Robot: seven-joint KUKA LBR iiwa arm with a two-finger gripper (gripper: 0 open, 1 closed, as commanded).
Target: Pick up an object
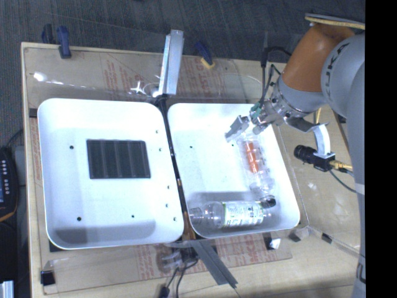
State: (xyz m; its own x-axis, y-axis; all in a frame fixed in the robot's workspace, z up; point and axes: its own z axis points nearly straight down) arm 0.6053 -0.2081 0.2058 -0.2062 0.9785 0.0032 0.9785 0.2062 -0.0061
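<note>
Right bin (186, 166): two clear bottles (229, 214).

Robotics lab: plywood bench (93, 269) with blue clamps (63, 42), two white bins (62, 210), robot arm (329, 61), dark carpet (74, 5).

Two bins, left (62, 166) and right (205, 166): white moulded plastic, smooth, faint sheen; dark ribbed panel (118, 159), matt, at the left bin's centre; clear plastic bottle (231, 215), glossy, paper-like label, at 6 o'clock in the right bin; second clear bottle (255, 163), glossy, orange contents showing through, at 3 o'clock; bench top (322, 253): pale wood-look board, matt, under a clear glossy sheet; arm (347, 61): grey smooth casing, orange band (310, 58) with soft gloss; gripper (248, 124): bare grey metal look.
</note>
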